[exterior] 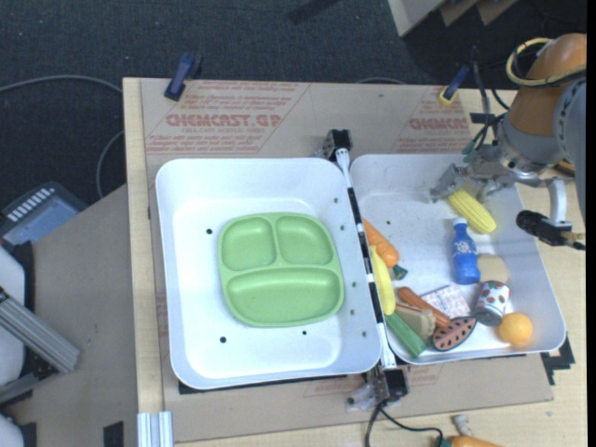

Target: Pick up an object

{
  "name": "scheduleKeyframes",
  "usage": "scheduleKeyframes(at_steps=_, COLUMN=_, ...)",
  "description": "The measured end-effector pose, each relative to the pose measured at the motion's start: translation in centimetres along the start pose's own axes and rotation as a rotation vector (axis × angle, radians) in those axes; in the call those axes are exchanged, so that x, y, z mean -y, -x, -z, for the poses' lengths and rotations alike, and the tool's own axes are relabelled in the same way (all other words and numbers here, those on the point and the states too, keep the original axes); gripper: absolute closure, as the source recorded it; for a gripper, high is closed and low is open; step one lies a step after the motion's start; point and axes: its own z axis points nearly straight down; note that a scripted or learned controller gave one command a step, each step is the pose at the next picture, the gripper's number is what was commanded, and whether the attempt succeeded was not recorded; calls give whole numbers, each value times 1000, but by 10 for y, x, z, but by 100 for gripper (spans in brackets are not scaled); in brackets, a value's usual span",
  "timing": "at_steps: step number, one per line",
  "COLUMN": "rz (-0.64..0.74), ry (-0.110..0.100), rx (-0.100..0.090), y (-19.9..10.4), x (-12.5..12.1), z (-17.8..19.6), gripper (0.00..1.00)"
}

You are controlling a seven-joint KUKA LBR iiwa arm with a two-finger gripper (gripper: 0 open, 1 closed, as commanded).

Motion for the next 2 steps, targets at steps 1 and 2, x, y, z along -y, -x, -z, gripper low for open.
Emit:
scheduleKeyframes(at_steps=1, rz=0, ry=9, rx=13, y=3, x=-1, z=11, gripper=100)
scheduleKeyframes(at_steps=2, rz=-3, ry=6, rx=11, y=-80, x=19, z=-1, gripper=100)
